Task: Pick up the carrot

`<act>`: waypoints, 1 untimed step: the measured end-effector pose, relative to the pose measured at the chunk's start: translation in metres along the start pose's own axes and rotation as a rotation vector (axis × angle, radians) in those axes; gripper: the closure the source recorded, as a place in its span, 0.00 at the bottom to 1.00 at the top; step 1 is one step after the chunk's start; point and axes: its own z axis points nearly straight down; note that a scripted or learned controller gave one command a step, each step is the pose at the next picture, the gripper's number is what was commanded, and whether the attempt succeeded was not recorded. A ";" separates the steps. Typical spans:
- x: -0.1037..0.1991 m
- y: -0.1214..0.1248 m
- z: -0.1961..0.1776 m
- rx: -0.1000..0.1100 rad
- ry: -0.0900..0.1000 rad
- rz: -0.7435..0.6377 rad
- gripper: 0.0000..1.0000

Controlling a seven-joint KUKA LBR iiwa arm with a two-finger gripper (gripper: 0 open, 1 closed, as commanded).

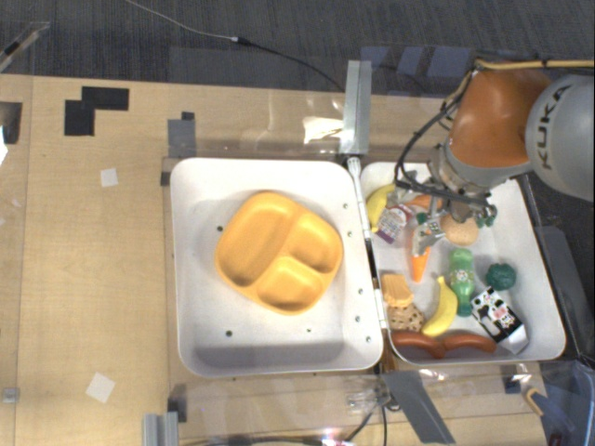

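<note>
One carrot (pixel 419 266), two bananas (pixel 442 310).

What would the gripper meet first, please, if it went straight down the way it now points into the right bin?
Most likely the carrot: the gripper points down at it, just above its upper end. Depth is hard to judge from this slanted view, so the small packet beside it could be brushed too.

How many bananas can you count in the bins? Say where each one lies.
2. One banana lies near the front of the right bin, beside the sausage. Another banana sits at its back-left corner. The arm may hide more.
</note>
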 end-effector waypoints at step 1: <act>0.078 0.016 0.012 -0.003 -0.007 0.170 0.00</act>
